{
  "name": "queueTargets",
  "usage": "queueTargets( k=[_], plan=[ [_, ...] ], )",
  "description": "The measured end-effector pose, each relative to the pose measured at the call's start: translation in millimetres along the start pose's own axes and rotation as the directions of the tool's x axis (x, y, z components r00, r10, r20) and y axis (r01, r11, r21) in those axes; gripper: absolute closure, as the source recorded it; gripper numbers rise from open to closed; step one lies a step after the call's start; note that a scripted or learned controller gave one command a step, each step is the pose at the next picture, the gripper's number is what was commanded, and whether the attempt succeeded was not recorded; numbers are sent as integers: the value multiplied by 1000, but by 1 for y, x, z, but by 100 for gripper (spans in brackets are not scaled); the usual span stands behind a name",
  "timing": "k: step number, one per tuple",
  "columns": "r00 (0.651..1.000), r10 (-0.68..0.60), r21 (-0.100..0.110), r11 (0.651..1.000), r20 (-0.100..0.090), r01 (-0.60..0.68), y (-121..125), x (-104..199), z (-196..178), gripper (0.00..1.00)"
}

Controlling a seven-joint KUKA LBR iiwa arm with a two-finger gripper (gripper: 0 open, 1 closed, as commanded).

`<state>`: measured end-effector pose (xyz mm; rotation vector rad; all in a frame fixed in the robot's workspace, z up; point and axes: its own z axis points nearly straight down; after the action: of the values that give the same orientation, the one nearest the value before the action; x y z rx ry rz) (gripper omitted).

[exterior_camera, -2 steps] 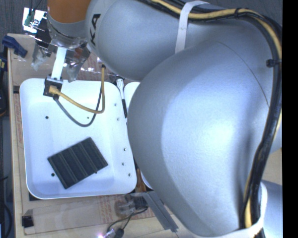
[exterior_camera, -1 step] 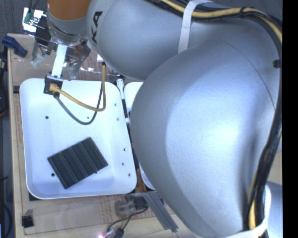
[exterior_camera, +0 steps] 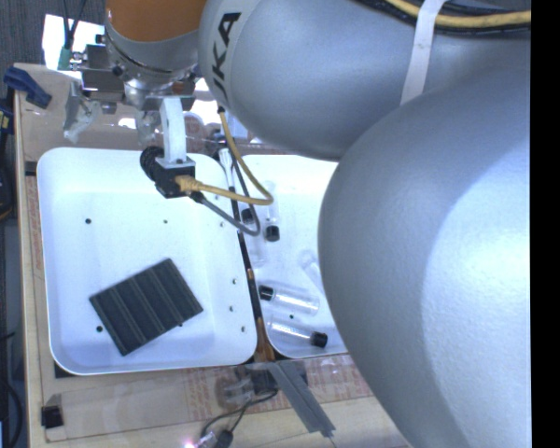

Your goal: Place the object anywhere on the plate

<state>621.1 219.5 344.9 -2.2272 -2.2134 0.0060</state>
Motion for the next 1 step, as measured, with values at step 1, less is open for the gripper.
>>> queueTargets(
  k=[1],
  plan=[
    [1000, -6, 4, 1000, 2, 6, -36, -2, 153, 100]
  ],
)
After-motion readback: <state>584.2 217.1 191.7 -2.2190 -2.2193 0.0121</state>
